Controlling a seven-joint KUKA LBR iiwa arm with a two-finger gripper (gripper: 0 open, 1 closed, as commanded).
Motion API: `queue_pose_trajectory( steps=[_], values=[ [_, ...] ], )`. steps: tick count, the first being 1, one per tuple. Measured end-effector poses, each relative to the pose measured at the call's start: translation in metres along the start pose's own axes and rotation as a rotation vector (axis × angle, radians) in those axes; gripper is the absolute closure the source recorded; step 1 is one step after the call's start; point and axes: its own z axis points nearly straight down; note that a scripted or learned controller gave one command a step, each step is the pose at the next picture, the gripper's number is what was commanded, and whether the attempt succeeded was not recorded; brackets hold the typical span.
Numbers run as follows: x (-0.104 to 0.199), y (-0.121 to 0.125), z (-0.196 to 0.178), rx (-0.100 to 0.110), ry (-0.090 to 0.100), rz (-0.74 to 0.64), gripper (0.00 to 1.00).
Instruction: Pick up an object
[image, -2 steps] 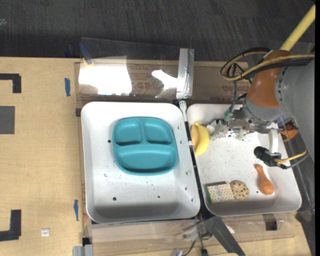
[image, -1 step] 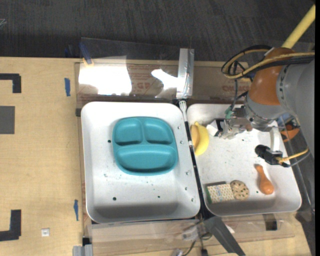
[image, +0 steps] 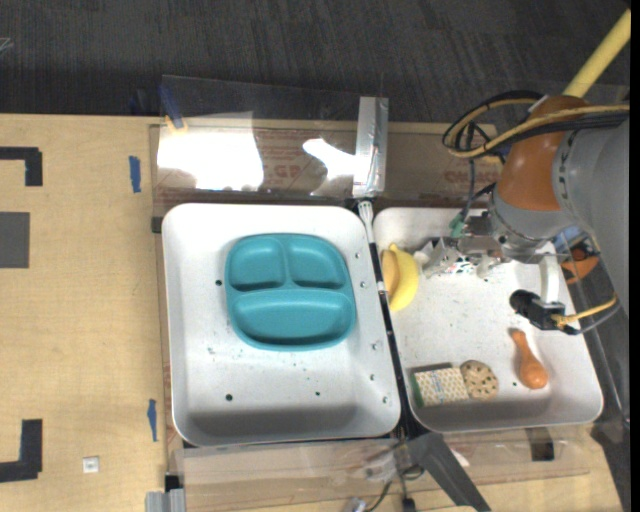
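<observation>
A tan counter (image: 80, 330) carries two white bins (image: 280, 400). The hand (image: 462, 252) hangs low near the right bin's far edge, beside the banana (image: 402, 277); whether it is open or closed, I cannot tell.

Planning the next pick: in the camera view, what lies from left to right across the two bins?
Teal divided tray → banana → cracker → cookie → orange carrot-like toy, near the right bin's right wall.

A teal tray (image: 290, 290) lies in a white bin (image: 190, 380); right of it, a yellow banana (image: 402, 278), orange carrot (image: 529, 362) and speckled tan cookie (image: 479, 379).
</observation>
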Motion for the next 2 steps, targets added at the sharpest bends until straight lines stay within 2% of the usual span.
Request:
queue_pose_trajectory(
  steps=[1,2],
  values=[
    [0.0002,0.0011,-0.0081,-0.001,-0.001,-0.002,1.00],
    [0.0003,0.0009,-0.0076,0.000,-0.001,-0.002,0.00]
  ],
)
